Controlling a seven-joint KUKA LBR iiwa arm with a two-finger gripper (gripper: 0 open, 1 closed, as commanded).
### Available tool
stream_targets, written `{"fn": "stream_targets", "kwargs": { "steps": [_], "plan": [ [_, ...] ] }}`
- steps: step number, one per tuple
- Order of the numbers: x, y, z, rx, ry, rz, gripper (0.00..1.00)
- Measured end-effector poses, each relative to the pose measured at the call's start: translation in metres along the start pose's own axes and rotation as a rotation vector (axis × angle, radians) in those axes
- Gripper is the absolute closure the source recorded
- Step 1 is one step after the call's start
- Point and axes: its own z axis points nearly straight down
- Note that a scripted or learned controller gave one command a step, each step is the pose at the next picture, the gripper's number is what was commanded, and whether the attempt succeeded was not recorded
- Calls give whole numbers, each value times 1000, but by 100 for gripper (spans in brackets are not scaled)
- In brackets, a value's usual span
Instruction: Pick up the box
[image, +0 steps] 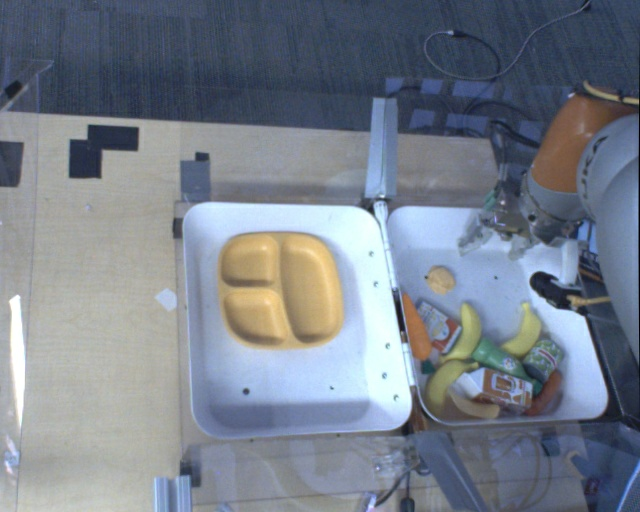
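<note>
While the pincer (497, 236) hangs open, two bananas (524, 330) flank one box (497, 387).

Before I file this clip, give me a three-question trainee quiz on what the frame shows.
1. True or false: the yellow tray lies in the right bin.
2. Which is nearest the gripper? A) the box B) the small round thing C) the carrot
3. Fill in: two ____ lie among the pile at the near end of the right bin.

Key
1. False: it lies in the left bin.
2. B. The box lies in the pile at the bin's near end; the gripper hovers at the far end.
3. Bananas.
</note>
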Motion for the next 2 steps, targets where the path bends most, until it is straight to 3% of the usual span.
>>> {"fn": "stream_targets", "kwargs": {
  "steps": [1,2],
  "plan": [
    [-15,-43,-1,-1,0,-80,0],
    [5,-2,0,-1,0,-56,0]
  ]
}}
